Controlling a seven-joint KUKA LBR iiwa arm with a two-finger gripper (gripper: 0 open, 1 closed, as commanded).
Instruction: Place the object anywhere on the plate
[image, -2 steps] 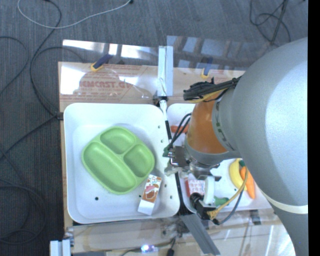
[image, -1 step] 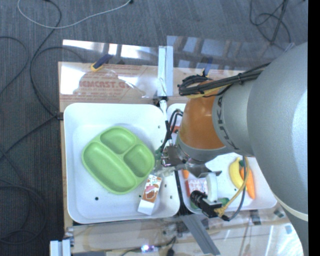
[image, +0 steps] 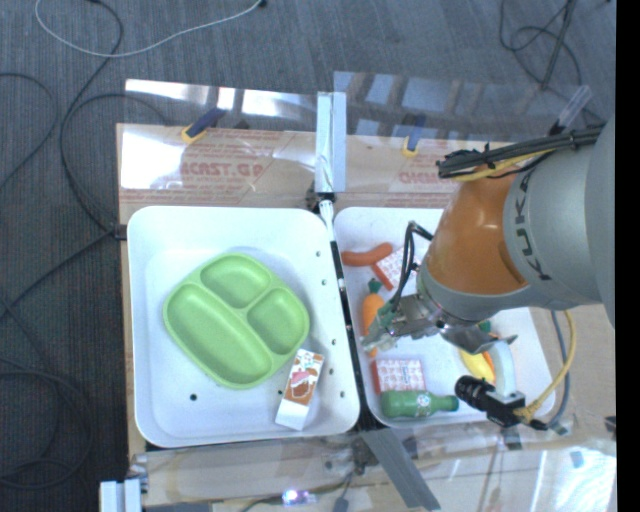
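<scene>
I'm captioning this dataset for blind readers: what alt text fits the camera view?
A grey and orange robot arm reaches over the right white bin of toy food, its end effector low beside a toy carrot. The left bin holds a green divided plate and a small carton beside it.

Green three-part plate (image: 237, 319) in left bin (image: 150, 260), small carton (image: 300, 388) just beside it.

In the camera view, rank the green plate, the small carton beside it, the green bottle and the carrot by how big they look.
1. green plate, by far the largest
2. small carton and green bottle look alike, so I won't rank them
3. carrot, though the arm partly covers it
</scene>
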